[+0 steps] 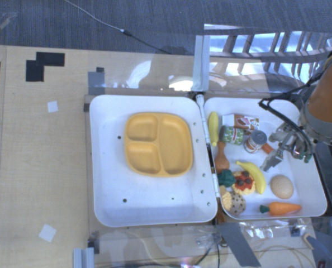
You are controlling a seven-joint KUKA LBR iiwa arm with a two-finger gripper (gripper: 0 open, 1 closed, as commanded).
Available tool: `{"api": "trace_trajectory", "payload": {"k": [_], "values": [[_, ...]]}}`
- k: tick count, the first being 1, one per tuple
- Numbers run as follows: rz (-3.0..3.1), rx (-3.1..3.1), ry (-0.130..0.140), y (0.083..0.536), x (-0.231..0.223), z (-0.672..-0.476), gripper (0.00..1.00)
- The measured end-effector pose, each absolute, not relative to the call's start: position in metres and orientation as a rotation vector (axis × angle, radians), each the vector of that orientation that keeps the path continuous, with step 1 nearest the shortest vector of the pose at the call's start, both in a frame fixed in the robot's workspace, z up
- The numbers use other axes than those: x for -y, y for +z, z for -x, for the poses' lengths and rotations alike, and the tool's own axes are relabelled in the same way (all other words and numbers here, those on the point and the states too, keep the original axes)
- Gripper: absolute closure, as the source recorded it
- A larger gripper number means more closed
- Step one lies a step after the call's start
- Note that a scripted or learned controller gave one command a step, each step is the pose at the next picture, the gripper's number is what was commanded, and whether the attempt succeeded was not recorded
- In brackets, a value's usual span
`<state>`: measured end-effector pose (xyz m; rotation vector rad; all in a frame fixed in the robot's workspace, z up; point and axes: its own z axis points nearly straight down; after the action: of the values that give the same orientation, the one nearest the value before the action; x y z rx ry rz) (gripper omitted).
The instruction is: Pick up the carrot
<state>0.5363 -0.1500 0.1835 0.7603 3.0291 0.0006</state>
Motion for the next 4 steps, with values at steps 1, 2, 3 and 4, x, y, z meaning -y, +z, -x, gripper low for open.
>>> {"api": "trace_trajectory", "payload": {"k": [1,2,3,4], "values": [[-1.190,-2.905,0.003,0.148,0.116,-0.488,0.00],[-1.427,-2.794,0.002,0.127,0.147,-0.488,0.00],[-1.656,-2.659,0.004,0.175,0.174,-0.555,0.00],[-1.991,-2.414,0.012,0.111,0.125,-0.506,0.00]]}}
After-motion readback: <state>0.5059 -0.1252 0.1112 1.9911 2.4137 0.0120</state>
